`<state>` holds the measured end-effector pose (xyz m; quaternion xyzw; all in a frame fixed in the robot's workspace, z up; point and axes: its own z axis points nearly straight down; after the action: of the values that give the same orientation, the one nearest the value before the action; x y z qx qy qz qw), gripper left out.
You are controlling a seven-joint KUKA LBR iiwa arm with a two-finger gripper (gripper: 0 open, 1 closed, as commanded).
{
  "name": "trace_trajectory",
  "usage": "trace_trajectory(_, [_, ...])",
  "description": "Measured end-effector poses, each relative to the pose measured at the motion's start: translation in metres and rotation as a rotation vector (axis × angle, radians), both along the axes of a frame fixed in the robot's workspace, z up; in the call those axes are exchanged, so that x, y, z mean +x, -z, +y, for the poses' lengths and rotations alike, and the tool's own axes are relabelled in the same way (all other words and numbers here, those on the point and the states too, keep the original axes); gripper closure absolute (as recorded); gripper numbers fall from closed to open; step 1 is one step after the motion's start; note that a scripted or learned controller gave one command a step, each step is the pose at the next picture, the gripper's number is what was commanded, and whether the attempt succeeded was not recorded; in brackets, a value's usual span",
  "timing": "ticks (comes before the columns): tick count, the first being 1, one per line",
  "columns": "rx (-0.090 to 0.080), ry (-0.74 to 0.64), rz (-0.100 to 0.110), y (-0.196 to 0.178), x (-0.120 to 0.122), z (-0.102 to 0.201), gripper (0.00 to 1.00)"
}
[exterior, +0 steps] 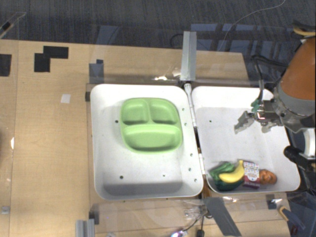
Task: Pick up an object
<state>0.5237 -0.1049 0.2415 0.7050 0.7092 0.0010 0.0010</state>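
Nearest me, the banana (232,173) lies across the right bin's (219,107) front corner; from my tool (253,120), whose fingers' state I cannot tell, it sits forward and slightly left.

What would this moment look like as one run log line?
gripper: over right bin, holding nothing | banana, green item, packet: near corner, untouched | left bin: green tray
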Motion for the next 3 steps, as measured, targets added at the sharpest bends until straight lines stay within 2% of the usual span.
trace_trajectory(1, [-0.004, -0.204, -0.013, 0.150, -0.009, -0.009, 0.00])
trace_trajectory(2, [-0.001, -0.122, -0.003, 0.047, -0.020, -0.020, 0.00])
trace_trajectory(3, [-0.003, -0.086, -0.014, 0.150, -0.032, -0.008, 0.00])
